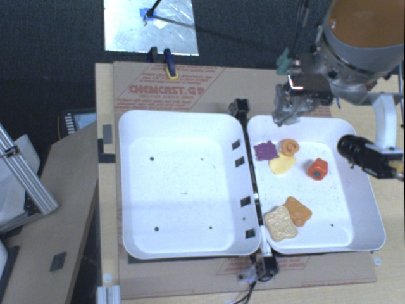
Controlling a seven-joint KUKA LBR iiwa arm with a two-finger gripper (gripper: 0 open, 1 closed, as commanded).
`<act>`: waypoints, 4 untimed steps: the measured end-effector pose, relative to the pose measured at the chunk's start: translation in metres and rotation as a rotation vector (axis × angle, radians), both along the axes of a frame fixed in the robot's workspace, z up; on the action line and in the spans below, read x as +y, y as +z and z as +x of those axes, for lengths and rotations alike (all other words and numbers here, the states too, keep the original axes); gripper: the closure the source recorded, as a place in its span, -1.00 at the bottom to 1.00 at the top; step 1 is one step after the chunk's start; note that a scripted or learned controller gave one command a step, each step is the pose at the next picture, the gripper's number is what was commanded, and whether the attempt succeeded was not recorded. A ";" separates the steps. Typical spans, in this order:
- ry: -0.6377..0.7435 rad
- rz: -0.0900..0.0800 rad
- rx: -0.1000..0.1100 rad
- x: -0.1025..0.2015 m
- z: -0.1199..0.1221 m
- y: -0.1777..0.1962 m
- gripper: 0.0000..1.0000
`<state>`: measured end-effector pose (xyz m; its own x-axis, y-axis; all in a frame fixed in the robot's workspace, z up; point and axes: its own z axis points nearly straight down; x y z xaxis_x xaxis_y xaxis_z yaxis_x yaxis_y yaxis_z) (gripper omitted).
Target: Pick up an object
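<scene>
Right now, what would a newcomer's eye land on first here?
The small bright toy pieces in the right white bin: a purple piece, an orange spiral, a yellow piece and a red-orange piece. Above that bin's far edge hangs the grey arm's gripper.

Red print reading "CHEMCAST G P" stands on the brown board (166, 88) behind the bins.

Just one fixed camera here, mounted up above the worktop (104, 163) and angled down, far enough back to catch both white bins (183, 189) side by side, with the arm (361, 24) coming in from the right.
</scene>
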<state>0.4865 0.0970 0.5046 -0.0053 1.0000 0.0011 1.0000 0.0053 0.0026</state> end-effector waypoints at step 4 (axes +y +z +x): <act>-0.004 -0.004 0.013 0.011 0.000 -0.091 1.00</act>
<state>0.4862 0.1082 0.4137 -0.0009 1.0000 -0.0024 0.9999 0.0009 -0.0102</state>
